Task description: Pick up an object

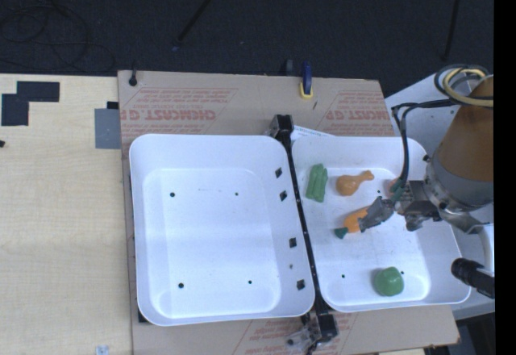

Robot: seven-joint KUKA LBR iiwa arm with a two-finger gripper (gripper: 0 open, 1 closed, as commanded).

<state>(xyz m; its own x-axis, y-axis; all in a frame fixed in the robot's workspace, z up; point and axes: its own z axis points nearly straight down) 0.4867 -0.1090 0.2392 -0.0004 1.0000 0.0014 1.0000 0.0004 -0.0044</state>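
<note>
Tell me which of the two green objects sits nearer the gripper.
The long green piece by the divider; the round green one sits lower, further from the gripper.

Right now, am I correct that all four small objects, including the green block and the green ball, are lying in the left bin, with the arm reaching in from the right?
Not quite: the camera view shows them in the right bin, not the left bin. The green block, the green ball and the two orange pieces all lie there, with the arm reaching in from the right.
</note>
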